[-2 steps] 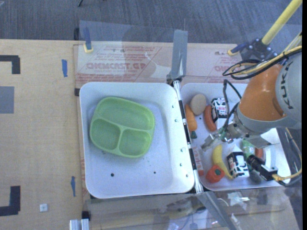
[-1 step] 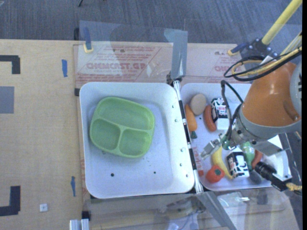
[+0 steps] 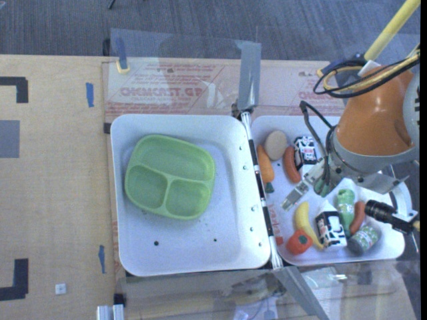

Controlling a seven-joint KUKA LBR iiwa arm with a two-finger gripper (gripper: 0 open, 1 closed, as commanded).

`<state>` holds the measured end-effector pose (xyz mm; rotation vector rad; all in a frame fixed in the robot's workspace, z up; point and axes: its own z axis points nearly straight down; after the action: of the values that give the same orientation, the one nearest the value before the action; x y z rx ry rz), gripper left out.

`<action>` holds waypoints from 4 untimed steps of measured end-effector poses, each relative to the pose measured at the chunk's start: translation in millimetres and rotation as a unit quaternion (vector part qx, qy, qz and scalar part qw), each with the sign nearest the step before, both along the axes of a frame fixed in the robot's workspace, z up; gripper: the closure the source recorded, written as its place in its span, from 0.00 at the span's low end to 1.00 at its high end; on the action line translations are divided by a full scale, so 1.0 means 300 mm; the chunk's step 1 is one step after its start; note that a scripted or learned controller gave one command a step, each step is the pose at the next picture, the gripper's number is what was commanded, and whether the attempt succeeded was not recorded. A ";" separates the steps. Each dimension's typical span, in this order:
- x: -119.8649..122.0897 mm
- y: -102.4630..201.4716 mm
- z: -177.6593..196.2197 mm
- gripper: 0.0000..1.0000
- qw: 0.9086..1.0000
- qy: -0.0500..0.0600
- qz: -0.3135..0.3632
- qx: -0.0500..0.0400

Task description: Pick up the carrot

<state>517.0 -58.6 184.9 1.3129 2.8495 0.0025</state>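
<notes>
The carrot [image 3: 265, 163] is orange with a small green stem end toward the front. It lies along the left wall of the right bin [image 3: 393, 249], flat on the floor. My gripper [image 3: 299, 189] hangs over the middle of that bin, just right of and a little nearer than the carrot. Its fingers stand open with nothing between them. A red-orange pepper-like piece [image 3: 291, 165] lies between the carrot and the gripper. The grey arm with its orange band [image 3: 370, 122] covers the bin's right back part.
The right bin also holds a beige egg-like piece [image 3: 275, 143], a black-and-white can [image 3: 306, 150], a banana [image 3: 304, 219], a tomato [image 3: 299, 243], another dark can [image 3: 330, 229] and a green bottle [image 3: 345, 202]. A green divided plate [image 3: 170, 177] sits in the left bin [image 3: 200, 259].
</notes>
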 end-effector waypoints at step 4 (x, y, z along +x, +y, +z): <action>0.431 0.553 -0.273 1.00 0.981 0.005 0.196 0.000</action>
<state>646.2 107.3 103.0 0.7305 3.0607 -0.0029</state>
